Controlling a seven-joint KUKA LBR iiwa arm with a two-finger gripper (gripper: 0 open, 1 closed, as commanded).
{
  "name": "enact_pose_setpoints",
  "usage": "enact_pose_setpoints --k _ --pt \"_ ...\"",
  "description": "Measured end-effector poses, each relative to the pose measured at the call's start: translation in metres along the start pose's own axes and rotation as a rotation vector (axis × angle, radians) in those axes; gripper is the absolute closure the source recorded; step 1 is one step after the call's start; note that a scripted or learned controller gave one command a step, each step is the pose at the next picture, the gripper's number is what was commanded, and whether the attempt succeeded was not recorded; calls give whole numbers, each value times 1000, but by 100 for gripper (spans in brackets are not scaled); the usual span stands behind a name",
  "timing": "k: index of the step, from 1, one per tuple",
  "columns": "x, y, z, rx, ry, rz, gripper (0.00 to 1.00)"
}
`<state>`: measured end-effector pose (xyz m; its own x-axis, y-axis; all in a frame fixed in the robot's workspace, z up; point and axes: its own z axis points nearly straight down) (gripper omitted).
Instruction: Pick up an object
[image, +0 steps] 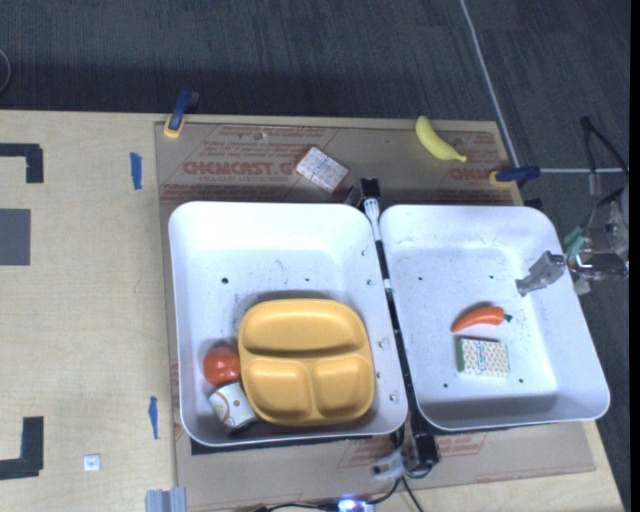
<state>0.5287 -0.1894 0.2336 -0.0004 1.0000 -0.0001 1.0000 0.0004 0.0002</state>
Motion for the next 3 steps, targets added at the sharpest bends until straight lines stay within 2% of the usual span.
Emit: enact_pose_setpoints --k 1,2,3 --pt "1 -15 139 -2 -1 1 0" --pt "1 -14 129 -5 -3 2 100" --pt "1 -14 129 -5 -3 2 0"
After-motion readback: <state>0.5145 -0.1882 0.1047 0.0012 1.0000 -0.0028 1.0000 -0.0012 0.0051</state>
